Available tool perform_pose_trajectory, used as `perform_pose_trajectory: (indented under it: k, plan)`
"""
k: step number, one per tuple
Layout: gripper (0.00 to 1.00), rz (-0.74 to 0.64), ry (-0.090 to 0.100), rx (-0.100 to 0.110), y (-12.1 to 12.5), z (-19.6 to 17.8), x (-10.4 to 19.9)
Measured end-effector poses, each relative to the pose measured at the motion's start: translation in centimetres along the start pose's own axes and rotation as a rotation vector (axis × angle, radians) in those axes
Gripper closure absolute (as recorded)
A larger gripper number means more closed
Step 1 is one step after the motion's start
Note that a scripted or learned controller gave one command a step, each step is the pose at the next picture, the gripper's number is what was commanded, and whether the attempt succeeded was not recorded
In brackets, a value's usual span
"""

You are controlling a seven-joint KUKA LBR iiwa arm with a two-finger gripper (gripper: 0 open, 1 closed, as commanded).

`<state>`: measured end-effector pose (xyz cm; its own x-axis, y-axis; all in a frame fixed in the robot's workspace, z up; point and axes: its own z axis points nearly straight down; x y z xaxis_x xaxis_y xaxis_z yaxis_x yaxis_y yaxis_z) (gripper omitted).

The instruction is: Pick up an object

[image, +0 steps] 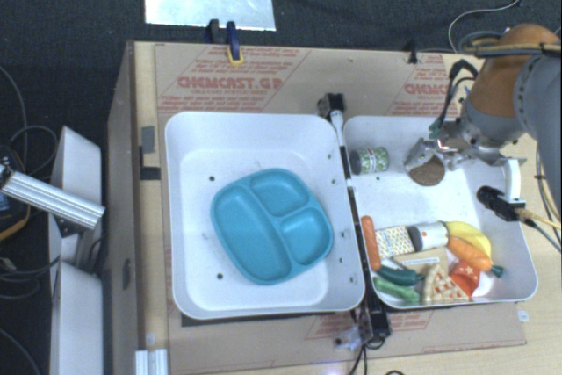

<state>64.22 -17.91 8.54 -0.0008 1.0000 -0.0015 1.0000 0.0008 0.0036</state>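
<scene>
Reaching in from the right, the grey arm [514, 101] with its orange band hangs over the right bin [527, 277], its gripper [432, 152] low near the bin's back. Whether the claw is open or closed cannot be told, and nothing plainly sits between its tips. A brown round object [428, 173] lies just under and beside it. A small green can [371, 160] rests nearby to the left. Toy foods crowd the front: carrot [370, 242], banana [468, 233], waffle [439, 284]. A blue divided plate [270, 224] lies in the left bin [198, 154]
</scene>
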Motion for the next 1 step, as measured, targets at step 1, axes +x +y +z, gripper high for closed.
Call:
perform_pose_trajectory:
  k: [1]
  plan:
    - [1.00,-0.002,0.000,-0.003,0.12,-1.12,0.03]
